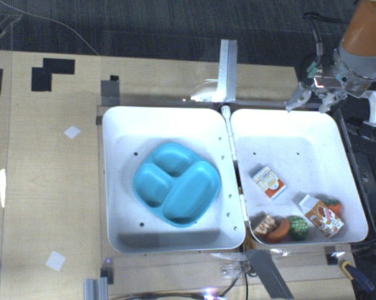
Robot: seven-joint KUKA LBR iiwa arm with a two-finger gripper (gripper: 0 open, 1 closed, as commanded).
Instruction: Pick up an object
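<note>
At the upper right of the frame the gripper (313,99) hangs over the far rim of the right bin (300,127), jaws spread, nothing between them. Low in that bin lie a small carton (268,182), a brown carton (322,217), a green toy (298,227) and an orange toy (277,231). The left bin (119,167) holds a blue tray (177,183).

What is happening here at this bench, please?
A robot arm is set to pick up an object. Its gripper hangs above the far right corner of the right bin with open fingers and holds nothing. Two small cartons and some toy food lie near that bin's front. The left bin holds a blue tray.
</note>
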